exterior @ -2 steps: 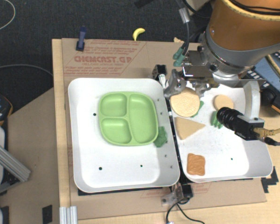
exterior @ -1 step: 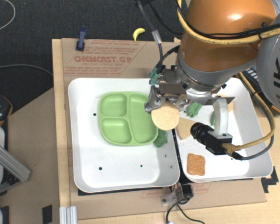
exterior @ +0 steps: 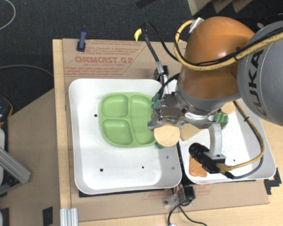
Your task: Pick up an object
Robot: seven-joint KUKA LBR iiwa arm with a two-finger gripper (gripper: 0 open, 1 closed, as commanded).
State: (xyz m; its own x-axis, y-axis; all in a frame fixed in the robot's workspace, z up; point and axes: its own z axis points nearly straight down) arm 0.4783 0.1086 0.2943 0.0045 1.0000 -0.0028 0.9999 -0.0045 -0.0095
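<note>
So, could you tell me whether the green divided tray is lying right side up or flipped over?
Right side up: the green divided tray lies flat in the left bin, its compartments' hollows facing up.

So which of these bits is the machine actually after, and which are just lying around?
Part of the job:
- gripper, low over the bins' shared edge
- tan round disc just beneath it
- green divided tray in the left bin
- orange piece in the right bin

Just lying about:
- blue clip on the cardboard sheet

Grey arm [exterior: 226, 74] reaches in, wrist pointing down.
</note>
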